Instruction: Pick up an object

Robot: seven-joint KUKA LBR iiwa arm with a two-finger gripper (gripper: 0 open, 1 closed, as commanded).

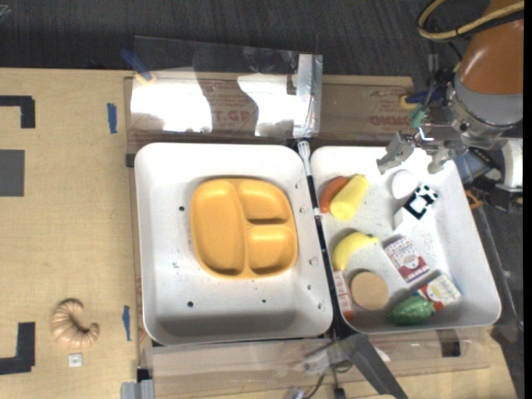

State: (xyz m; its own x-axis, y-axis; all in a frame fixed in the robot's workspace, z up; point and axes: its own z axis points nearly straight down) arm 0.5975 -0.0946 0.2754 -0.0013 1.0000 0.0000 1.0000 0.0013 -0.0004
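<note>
I'm looking at a robotics lab test cell, not a home or kitchen: two shallow white bins sit side by side on a plywood bench, the left bin next to the right bin. Left of the left bin the bench carries black tape markers and blue tape strips. Behind it sits a taped clear plastic sheet over cardboard, with looped yellow cable off to the right and dark carpet beyond.

Arm cut off by the right and top edges; labels on small packets too tiny to read; fingertips hard to make out.
</note>
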